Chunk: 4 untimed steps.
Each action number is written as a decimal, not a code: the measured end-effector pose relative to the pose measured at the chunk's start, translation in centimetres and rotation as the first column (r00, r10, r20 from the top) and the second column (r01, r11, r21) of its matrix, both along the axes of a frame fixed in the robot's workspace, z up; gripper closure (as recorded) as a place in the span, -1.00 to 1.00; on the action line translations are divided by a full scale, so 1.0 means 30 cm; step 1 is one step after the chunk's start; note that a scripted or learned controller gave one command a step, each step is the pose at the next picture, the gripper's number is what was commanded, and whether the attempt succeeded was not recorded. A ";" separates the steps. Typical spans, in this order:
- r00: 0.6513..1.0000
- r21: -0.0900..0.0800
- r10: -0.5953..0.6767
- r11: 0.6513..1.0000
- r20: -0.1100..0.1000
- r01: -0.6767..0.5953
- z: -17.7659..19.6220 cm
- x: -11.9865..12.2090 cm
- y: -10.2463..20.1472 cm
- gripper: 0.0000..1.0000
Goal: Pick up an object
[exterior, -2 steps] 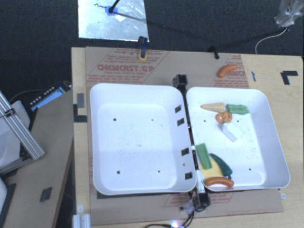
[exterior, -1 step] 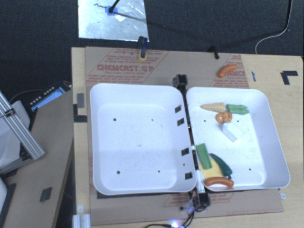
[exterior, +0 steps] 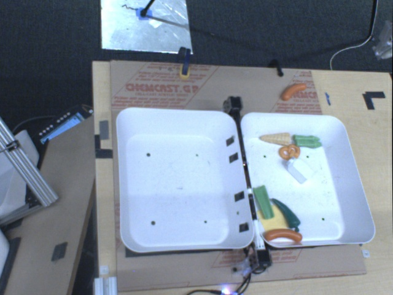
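Note:
The right bin point(exterior: 344, 165) holds several small toy foods. A tan cone point(exterior: 274, 139) lies near its back beside a green piece point(exterior: 307, 142), with an orange pretzel-like ring point(exterior: 289, 152) just below them. A white block point(exterior: 296, 172) rests near the middle. At the front left corner lie a light green stick point(exterior: 263, 201), a yellow piece point(exterior: 277, 216), a dark green piece point(exterior: 287, 212) and an orange-red sausage point(exterior: 282, 236).
The left bin point(exterior: 178, 177) stands beside the right one, joined by black clips point(exterior: 236, 177). An orange sausage point(exterior: 293, 91) lies on the cardboard behind the bins. A yellow and blue clamp point(exterior: 184, 63) sits at the bench's back edge. A metal frame point(exterior: 24, 171) stands at far left.

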<state>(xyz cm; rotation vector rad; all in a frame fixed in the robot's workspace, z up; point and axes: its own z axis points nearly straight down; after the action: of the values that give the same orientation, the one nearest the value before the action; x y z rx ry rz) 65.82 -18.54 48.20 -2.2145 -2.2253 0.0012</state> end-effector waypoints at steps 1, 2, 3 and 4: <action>1.000 -0.005 0.000 1.000 0.011 0.000 0.191 0.035 -0.002 1.00; 1.000 -0.002 -0.006 1.000 0.005 0.006 0.180 -0.073 -0.074 1.00; 1.000 -0.001 0.000 1.000 0.001 0.000 0.035 0.034 -0.067 1.00; 1.000 -0.003 0.000 1.000 0.010 0.000 0.189 -0.004 -0.035 1.00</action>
<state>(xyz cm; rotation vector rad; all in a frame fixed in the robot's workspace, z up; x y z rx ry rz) 65.72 -19.60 53.86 -2.2208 -2.2317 -0.0062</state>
